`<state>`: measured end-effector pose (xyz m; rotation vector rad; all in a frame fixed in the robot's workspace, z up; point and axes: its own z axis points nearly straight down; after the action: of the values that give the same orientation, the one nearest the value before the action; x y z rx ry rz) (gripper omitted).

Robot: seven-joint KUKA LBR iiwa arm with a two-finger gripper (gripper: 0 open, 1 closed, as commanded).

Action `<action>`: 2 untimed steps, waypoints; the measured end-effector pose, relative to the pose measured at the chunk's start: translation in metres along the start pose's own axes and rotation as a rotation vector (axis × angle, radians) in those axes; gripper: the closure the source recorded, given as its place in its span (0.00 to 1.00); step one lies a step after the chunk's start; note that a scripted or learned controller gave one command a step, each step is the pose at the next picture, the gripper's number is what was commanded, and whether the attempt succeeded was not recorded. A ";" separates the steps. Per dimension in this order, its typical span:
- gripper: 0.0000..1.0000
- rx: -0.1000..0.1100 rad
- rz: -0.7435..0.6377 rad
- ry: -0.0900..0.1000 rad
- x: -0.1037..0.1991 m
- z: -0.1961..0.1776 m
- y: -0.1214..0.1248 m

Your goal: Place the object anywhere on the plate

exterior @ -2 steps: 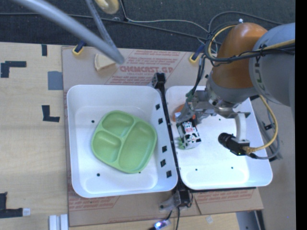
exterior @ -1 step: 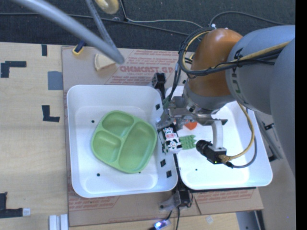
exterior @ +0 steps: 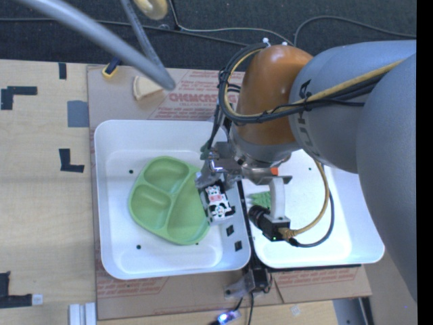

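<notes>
A light green divided plate (exterior: pixel 166 198) lies in the left white bin (exterior: pixel 115 181), its compartments bare. My gripper (exterior: pixel 216 205) hangs low over the plate's right rim, close to the wall between the two bins. Its tip is a dark block with white markings, and I see nothing held in it. A small green object (exterior: pixel 260 200) lies on the floor of the right bin (exterior: pixel 338 235), just right of the gripper and partly hidden by the wrist.
The grey arm with its orange band (exterior: pixel 270 93) covers most of the right bin's far half. A black cable with a brass fitting (exterior: pixel 284 232) loops over the right bin. Cardboard (exterior: pixel 189 90) borders the bins behind.
</notes>
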<state>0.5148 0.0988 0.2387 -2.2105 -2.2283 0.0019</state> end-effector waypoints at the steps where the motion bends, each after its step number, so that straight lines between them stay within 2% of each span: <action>1: 1.00 0.002 0.001 -0.001 0.055 0.010 -0.015; 2: 1.00 0.002 0.006 -0.003 0.063 0.021 -0.013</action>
<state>0.5011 0.1615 0.2182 -2.2182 -2.2223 0.0075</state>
